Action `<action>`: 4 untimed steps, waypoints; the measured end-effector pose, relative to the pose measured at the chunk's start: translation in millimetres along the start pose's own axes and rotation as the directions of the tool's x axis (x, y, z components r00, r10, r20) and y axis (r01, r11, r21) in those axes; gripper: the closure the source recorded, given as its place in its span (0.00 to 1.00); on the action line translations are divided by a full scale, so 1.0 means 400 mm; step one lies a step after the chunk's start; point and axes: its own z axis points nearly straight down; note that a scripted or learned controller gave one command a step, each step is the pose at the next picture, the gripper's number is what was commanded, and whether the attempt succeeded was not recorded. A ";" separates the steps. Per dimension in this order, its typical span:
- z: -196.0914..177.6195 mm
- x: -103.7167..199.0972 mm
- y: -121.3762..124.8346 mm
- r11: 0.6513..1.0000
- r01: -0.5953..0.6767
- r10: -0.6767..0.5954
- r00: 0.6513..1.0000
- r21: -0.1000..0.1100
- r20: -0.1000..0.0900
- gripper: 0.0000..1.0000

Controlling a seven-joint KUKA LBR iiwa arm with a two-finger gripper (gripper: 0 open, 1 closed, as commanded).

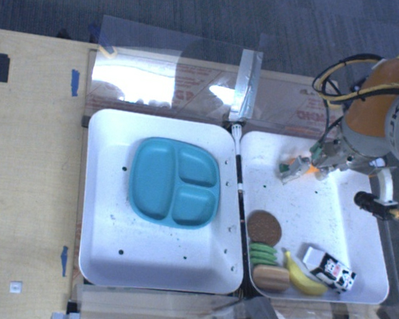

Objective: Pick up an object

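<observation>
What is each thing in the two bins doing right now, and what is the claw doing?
Blue plate: lying flat in the left bin.
Brown disc: lying flat in the right bin.
Green pods: lying beside the disc.
Bread roll: on its side at the front edge.
Banana: lying flat, touching the roll.
Black-and-white pack: lying tilted by the banana.
Claw: low over the right bin's back part.

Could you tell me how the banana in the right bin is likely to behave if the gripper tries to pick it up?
The banana looks smooth and curved, so it may slip or swivel between two fingers. It lies wedged among the tan roll, the green item and the black-and-white carton, so a push would probably shift those too. It looks like a toy, so probably light.
</observation>
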 end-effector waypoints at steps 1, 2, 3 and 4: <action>-0.001 0.050 0.012 0.986 -0.169 0.169 0.985 -0.009 0.013 0.00; -0.016 0.055 0.004 0.985 -0.170 0.170 0.985 0.008 0.005 1.00; -0.001 0.043 -0.298 0.998 0.057 -0.057 0.998 -0.022 0.017 1.00; -0.304 0.150 -0.316 0.981 0.194 -0.193 0.981 -0.023 0.020 1.00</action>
